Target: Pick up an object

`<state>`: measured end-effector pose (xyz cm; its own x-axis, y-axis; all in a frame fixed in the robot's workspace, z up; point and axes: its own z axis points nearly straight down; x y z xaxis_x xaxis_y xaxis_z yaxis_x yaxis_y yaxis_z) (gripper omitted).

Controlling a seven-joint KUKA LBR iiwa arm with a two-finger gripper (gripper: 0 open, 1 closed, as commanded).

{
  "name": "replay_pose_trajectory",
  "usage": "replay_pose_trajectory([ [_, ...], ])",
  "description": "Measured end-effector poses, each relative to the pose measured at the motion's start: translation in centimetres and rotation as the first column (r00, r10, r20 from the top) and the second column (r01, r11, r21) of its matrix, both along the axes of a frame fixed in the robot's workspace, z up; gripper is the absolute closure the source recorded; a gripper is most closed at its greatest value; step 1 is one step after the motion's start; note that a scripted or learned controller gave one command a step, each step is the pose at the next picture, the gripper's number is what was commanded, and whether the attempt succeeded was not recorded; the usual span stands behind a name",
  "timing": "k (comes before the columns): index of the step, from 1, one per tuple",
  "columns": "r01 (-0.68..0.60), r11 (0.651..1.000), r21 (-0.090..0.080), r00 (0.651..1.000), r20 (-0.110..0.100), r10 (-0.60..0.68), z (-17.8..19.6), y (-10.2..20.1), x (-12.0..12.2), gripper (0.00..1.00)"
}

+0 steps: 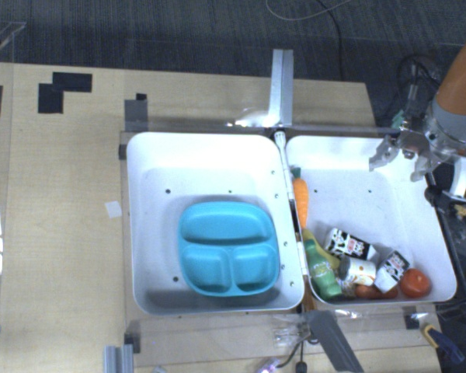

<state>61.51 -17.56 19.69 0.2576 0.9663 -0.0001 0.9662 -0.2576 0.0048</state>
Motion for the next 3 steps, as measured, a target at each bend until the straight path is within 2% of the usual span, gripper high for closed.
replay_pose_trajectory([
  [1,0.342,0.940,0.001,0.940,-0.002,-0.342,-4.08,-1.92,0.82,0.00],
  [2,0.484,0.875,0.002,0.875,-0.003,-0.484,-3.69,-1.69,-0.06,0.00],
  [3,0.484,0.875,0.002,0.875,-0.002,-0.484,-3.67,-1.68,-0.05,0.00],
])
